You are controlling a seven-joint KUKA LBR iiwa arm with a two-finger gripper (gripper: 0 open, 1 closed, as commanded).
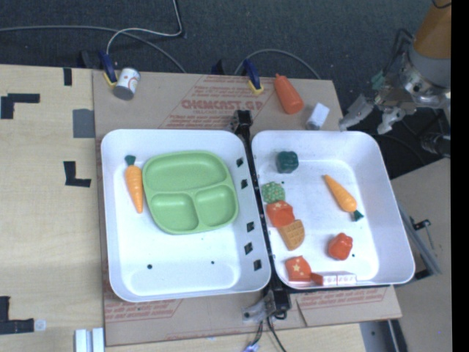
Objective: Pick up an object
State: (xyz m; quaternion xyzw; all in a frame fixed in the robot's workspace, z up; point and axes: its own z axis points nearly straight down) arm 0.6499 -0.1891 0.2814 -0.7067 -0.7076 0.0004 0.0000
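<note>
The arm is reaching in at about two o'clock, its orange band showing at the top right corner, and the gripper (368, 114) is hanging just outside the far right corner of the right bin (388, 196), over the surface (44, 196). The jaws are standing spread apart with nothing between them, though the fingers are small and somewhat blurred here, so how wide is hard to judge. Inside the right bin, a carrot (341, 195) is lying at about three o'clock of the bin's middle, tilted, with its green end pointing toward five o'clock. A dark green piece (286, 161) is sitting at eleven o'clock, a red tomato-like piece (340, 246) at five o'clock, and a cluster of small toy foods (282, 215) is running down the left wall. In the left bin (117, 255), a green divided plate (192, 191) is resting in the middle, with a second carrot (133, 184) just beside it at nine o'clock. An orange bottle-like toy (288, 94) is lying on the cardboard beyond the bins at twelve o'clock.
</note>
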